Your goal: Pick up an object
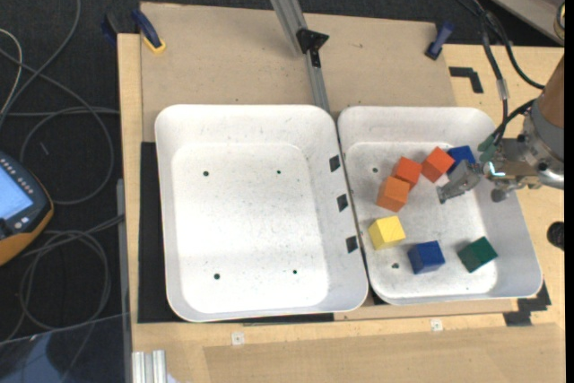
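The right bin holds several small cubes. Three orange cubes lie near its middle, and a blue cube touches the back-right one. Toward the front lie a yellow cube, a second blue cube and a green cube. My gripper hangs over the right part of this bin, just right of the orange and blue pair. Its fingers are spread open and nothing sits between them.
The left bin stands beside the right one, with black clips along the shared rims. A metal post slants over the back of the bench. Blue clamps sit at the rear corners.
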You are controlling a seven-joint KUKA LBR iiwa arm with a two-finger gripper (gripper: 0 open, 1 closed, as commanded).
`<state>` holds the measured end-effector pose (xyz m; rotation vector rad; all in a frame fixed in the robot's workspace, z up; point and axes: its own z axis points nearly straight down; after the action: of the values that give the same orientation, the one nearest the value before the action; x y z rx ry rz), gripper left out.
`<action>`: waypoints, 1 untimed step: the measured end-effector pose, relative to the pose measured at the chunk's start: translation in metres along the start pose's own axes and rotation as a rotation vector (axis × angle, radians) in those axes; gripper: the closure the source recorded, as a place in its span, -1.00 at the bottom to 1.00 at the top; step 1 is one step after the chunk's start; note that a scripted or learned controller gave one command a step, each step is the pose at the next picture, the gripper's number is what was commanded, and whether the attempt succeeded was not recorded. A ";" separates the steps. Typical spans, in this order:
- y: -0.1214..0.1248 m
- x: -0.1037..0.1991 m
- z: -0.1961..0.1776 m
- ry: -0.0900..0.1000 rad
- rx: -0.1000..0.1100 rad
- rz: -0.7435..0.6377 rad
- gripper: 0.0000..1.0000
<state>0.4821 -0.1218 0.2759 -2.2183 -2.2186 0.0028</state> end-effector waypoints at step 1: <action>0.001 0.000 -0.002 -0.001 -0.005 -0.001 -1.00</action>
<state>0.4828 -0.1218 0.2777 -2.2207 -2.2222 -0.0016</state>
